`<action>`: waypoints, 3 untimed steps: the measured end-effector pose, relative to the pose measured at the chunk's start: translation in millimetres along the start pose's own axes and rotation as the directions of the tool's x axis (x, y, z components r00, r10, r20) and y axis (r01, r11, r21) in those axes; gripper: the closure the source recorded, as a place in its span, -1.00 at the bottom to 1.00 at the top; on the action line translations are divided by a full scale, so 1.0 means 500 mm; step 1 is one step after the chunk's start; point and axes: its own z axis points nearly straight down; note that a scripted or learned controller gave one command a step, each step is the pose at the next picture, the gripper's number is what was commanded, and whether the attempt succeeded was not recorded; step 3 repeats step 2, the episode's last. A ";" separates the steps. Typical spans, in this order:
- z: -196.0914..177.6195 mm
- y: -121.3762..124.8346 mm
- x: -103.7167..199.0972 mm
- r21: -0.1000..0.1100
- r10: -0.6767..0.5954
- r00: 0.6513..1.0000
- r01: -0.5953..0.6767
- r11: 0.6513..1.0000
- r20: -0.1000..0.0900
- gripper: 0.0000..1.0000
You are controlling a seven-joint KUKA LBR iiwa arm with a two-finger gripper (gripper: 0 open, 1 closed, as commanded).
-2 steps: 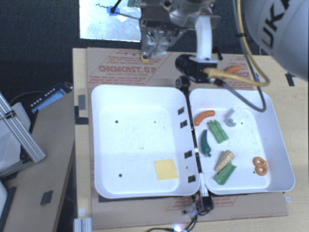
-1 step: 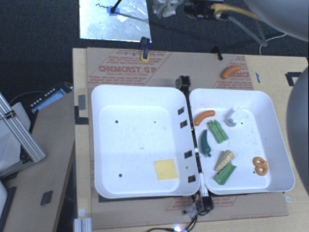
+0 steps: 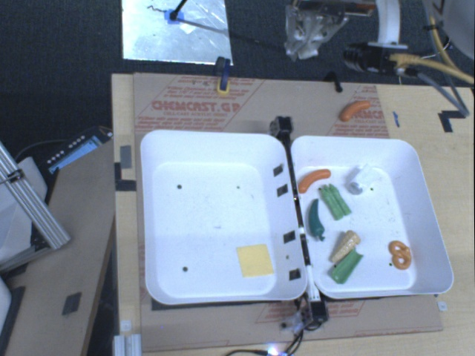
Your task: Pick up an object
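- While the gripper (image 3: 310, 35) hung high over the bench (image 3: 185, 99), beyond the far rim of the right bin (image 3: 415, 162), nothing sat between its fingers; how wide they stood I could not tell.
- Taking the right bin as the landmark: an orange sausage (image 3: 314, 179) lay inside it near the far left corner, close to the divider it shares with the left bin (image 3: 200, 143).
- A small white and grey piece (image 3: 358, 178) lay to the right of that sausage, toward the bin's far middle.
- A green ridged piece (image 3: 335, 201) rested near the bin's centre, with a dark green pepper-like item (image 3: 315, 220) just beside it on the left.
- A tan cone (image 3: 345, 245) touched a green block (image 3: 346, 267) toward the bin's near edge.
- A pretzel (image 3: 400, 254) lay near the bin's right wall, well apart from the others.
- A 2nd orange sausage (image 3: 355, 110) sat outside the bin, on the bench beyond its far rim.
- A yellow square (image 3: 255, 260) lay in the left bin, near its front edge.
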 end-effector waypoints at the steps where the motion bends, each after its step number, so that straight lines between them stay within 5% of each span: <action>1: 0.387 -0.141 0.114 0.016 -0.014 1.000 0.014 1.000 0.001 1.00; 2: -0.087 -0.198 0.224 -0.021 -0.015 1.000 0.015 1.000 -0.011 1.00; 3: -0.087 -0.198 0.224 -0.021 -0.015 1.000 0.015 1.000 -0.011 1.00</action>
